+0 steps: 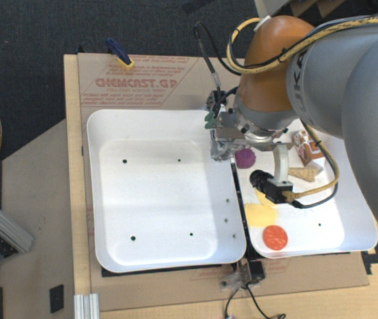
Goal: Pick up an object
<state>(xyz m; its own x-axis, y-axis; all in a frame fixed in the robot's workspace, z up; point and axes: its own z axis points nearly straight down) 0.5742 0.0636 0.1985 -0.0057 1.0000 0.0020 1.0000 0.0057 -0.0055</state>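
The grey arm link (355,78) lies nearest the camera and covers the upper right of the scene, with the orange band (275,45) below it leading down to the wrist. The gripper (223,141) is seen low over the inner edge of the right bin (325,234), close to the ridge where the two bins meet; whether it is spread or closed cannot be told, since its tip is hidden under the wrist body, and nothing can be said to be held. Just beside it, toward the right bin's floor, a small purple object (245,157) is found, and this is judged the likeliest target, the tool being lowered nearly over it. Further out, a yellow flat piece (262,212) and a red disc (275,237) are laid near the front of the same bin, while a beige wedge-shaped piece (306,173) and a red-and-white item (305,148) are partly shaded by the arm at the back. A yellow cable (321,190) is looped from the wrist across these things, so room there is limited. The purple object is crowded by the bin wall, which is judged to leave little clearance on that side. The left bin (102,198) offers broad open floor, and both bins are carried on a cardboard sheet (135,82).
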